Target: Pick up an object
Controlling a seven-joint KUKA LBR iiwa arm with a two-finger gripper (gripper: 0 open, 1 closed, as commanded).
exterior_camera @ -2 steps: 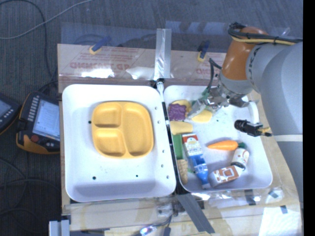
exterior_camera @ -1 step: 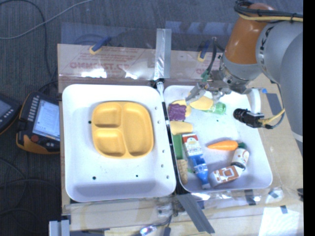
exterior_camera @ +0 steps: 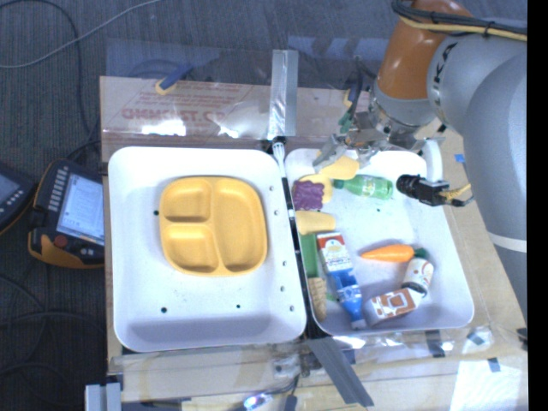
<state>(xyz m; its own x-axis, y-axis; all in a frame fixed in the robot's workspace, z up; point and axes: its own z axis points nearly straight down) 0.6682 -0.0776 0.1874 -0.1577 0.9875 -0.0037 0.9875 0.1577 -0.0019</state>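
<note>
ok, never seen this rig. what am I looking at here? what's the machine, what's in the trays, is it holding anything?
One fixed camera looks down at a slant on a bench. The grey arm with the orange band is a robot reaching in from the right; its end effector sits over the far edge of the right bin. I can't tell whether it holds anything. The left bin holds a yellow divided plate. The right bin holds clutter: a green bottle, a purple item, a toy carrot, a blue-and-red tube and a few small packages. Its job is to pick one up.
</note>
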